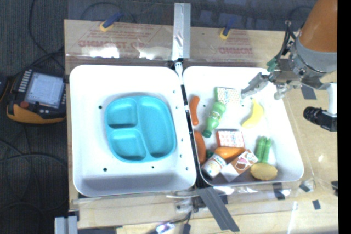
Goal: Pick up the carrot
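The left bin holds a blue divided tray; the right bin is crowded with toy food. Over the right bin's far right corner, the claw hangs spread open, gripping nothing. The carrot lies against that bin's left wall, well apart from the claw.

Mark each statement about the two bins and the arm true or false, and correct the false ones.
1. The blue tray lies in the left bin. True.
2. The gripper holds the carrot. False: the carrot lies in the right bin, by its left wall.
3. The banana lies in the left bin. False: it lies in the right bin.
4. The green bottle lies between the sausage and the banana. True.
5. The potato lies near the right bin's front edge. True.
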Motion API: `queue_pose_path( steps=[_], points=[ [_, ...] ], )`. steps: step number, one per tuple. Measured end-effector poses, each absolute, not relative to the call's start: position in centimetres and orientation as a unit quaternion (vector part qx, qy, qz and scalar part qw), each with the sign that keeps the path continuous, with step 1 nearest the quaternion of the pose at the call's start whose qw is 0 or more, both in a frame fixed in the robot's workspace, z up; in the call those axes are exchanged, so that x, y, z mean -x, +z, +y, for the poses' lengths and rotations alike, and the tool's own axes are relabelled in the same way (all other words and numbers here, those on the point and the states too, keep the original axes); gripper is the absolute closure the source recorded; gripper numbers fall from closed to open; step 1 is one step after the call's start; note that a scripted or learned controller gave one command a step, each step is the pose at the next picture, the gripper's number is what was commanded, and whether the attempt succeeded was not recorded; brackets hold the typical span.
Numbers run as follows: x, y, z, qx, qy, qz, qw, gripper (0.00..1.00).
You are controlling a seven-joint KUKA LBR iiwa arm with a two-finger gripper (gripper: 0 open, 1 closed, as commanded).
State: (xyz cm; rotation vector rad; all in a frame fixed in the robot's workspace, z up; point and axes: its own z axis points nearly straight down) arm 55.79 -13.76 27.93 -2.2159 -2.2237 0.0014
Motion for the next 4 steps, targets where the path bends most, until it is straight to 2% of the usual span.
queue_pose_path(
  steps=[1,2,3,4],
  points=[
    [-55.6,23.0,-11.3,0.653,0.0005,-0.758,0.001,0.0],
    [-48.3,18.2,-6.3,0.734,0.0013,-0.679,0.002,0.0],
    [-48.7,9.9,-9.8,0.737,-0.0033,-0.676,-0.006,0.0],
    [-48.9,9.0,-11.0,0.687,-0.0045,-0.727,-0.007,0.0]
  ],
)
